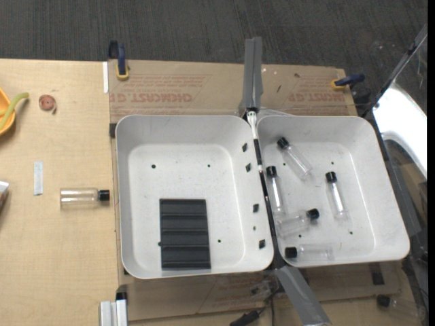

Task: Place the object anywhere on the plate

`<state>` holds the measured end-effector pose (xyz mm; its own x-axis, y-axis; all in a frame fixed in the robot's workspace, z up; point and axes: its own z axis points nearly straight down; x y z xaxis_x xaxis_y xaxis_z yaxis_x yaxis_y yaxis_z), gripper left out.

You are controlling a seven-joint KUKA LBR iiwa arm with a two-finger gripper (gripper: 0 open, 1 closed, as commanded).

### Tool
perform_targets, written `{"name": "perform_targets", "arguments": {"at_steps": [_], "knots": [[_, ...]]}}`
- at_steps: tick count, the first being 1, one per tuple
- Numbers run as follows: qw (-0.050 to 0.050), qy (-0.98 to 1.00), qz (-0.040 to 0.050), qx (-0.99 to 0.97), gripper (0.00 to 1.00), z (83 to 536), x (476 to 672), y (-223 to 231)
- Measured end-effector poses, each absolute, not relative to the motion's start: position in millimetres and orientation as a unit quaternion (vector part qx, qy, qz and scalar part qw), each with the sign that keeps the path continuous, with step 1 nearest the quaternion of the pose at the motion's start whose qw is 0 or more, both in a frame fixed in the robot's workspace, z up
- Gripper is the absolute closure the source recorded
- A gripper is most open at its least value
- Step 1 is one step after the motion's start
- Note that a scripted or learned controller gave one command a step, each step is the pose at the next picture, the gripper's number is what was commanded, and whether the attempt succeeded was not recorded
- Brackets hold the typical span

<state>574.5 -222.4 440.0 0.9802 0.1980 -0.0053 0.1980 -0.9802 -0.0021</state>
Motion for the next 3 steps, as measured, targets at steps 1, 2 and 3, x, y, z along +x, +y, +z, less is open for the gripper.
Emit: {"name": "perform_targets", "arguments": {"at_steps": [1,2,3], "knots": [[0.000,-0.101,0.0022,-0.995,0.00,439.5,627.2,-198.9],[0.000,-0.100,0.0027,-0.995,0.00,439.1,652.5,-222.5],[0.001,-0.100,0.0027,-0.995,0.00,439.8,645.9,-222.4]]}}
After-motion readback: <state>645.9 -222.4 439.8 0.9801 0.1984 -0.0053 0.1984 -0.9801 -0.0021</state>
